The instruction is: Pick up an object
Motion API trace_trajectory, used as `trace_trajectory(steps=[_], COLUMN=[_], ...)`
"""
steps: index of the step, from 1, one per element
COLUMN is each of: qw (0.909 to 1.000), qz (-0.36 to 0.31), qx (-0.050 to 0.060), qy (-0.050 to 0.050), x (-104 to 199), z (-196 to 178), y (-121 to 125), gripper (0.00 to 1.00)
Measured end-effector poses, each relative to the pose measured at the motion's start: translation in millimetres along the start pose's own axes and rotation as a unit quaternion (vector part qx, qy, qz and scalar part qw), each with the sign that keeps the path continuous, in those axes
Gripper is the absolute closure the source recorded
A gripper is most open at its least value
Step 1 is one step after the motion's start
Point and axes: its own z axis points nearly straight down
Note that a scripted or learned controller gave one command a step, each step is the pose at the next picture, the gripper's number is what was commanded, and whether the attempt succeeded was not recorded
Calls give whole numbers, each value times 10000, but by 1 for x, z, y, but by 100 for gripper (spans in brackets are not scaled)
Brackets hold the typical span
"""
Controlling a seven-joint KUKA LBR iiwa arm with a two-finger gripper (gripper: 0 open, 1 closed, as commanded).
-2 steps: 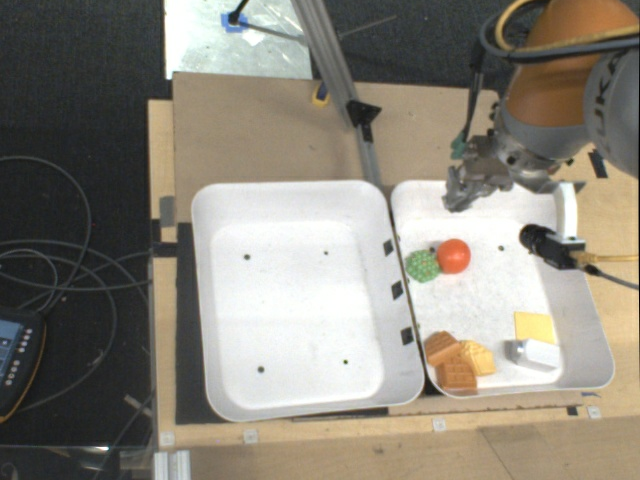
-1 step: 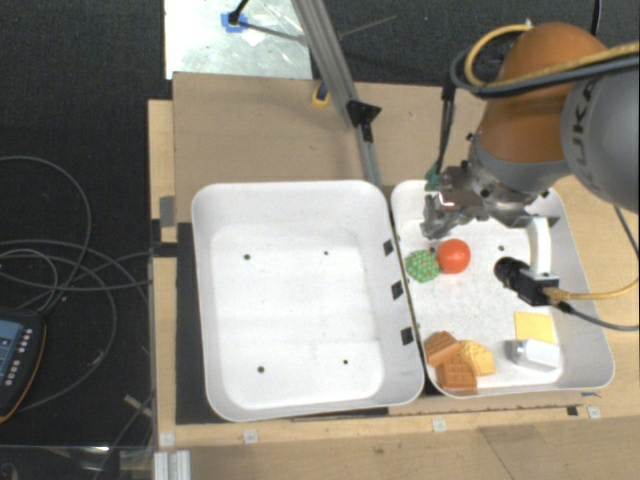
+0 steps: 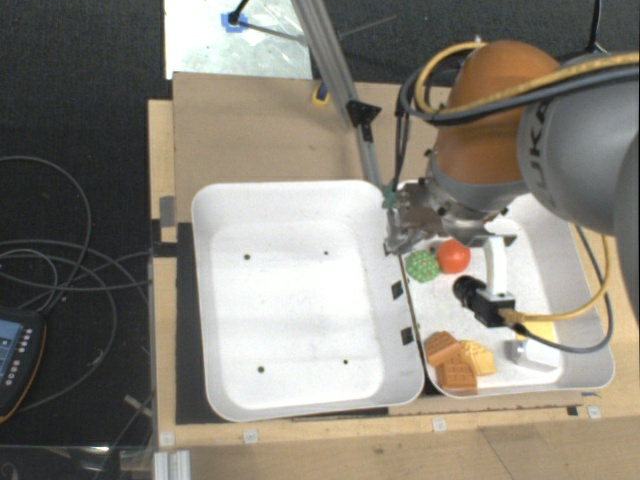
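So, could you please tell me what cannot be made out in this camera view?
- The hand: the arm's orange band covers it from above, so its finger state is hidden.
- The right-hand shallow white bin: the grey arm hides its upper part.
- The small green bumpy ball and small red round ball: too small to identify.
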Motion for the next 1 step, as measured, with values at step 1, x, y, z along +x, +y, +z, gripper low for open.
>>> trace_trajectory(steps=[1], qw=[10000], qz=[4], qx=[9], qy=[0], x=[44], z=[20], y=[-31], gripper=[100])
